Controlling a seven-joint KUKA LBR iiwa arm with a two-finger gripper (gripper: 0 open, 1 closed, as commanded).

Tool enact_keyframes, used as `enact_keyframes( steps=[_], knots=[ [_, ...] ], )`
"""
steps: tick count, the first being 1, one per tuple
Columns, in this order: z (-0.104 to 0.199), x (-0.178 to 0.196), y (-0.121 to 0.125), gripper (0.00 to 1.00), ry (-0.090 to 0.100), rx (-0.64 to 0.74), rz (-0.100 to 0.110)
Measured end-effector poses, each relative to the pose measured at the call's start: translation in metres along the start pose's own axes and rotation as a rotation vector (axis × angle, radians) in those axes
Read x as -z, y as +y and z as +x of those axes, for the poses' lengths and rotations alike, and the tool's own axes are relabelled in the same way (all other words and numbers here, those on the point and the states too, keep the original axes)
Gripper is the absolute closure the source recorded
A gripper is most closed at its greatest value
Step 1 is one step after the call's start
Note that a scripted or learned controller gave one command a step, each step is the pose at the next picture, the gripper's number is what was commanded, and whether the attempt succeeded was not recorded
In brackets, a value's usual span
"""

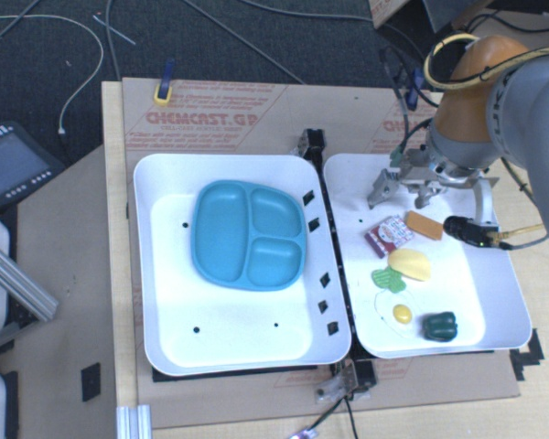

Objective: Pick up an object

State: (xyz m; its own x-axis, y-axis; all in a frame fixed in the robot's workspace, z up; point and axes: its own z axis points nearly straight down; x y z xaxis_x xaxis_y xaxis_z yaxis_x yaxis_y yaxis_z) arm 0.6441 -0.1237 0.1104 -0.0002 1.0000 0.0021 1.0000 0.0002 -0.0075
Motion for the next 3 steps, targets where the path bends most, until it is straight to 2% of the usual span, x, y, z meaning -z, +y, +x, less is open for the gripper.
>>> enact_keyframes(
  steps=[1,3],
  knots=[
    [0.0,0.016,0.002,1.0,-0.001,0.0,-0.009],
    [0.013,0.123,-0.004,1.0,-0.003,0.002,-0.014]
  ],
)
